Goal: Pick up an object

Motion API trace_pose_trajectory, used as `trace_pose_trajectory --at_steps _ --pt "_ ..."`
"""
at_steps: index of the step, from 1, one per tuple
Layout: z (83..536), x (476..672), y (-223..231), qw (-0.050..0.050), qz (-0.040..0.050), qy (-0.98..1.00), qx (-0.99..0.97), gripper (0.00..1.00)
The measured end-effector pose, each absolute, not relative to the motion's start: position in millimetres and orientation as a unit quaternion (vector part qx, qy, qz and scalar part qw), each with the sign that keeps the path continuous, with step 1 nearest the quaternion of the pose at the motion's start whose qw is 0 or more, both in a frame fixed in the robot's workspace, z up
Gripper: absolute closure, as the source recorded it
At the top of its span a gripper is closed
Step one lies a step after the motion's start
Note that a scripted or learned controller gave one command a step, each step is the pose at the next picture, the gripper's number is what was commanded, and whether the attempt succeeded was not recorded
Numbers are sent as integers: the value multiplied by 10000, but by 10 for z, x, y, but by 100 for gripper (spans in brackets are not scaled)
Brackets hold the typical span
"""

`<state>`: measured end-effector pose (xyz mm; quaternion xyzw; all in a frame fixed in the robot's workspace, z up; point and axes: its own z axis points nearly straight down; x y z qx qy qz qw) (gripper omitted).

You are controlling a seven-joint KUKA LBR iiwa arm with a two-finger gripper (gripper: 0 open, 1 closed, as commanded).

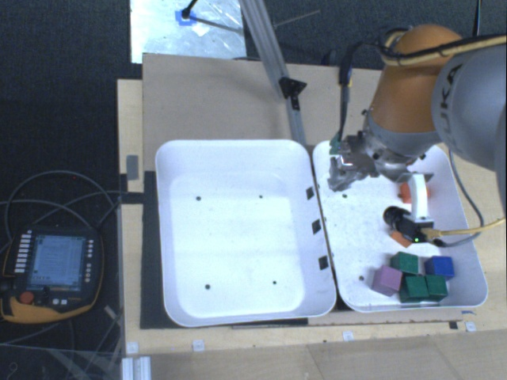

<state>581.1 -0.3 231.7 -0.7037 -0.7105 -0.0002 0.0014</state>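
My gripper point(341, 176) hangs over the upper left part of the right bin point(346, 236), close to the wall shared with the left bin. At the bin's near right corner lies a cluster of blocks: a purple block point(386, 279), a green block point(408, 262), a second green block point(414, 289) and a blue block point(440, 267). An orange piece point(404, 190) peeks out under the wrist, and another orange piece point(398, 239) lies just above the cluster. The gripper is well apart from the cluster, up and to its left.
The left bin point(170, 212) sits beside the right one. A slanted metal pole point(273, 54) rises behind the bins. A teach pendant point(51, 271) with cables lies off the bench at the left.
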Motion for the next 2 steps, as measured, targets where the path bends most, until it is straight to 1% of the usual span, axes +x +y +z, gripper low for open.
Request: trace_pose_trajectory --at_steps 1,2 --pt "2424 5592 485 8 -12 -7109 -7033 100" --pt "2468 5323 982 12 -11 -7112 -7030 100"
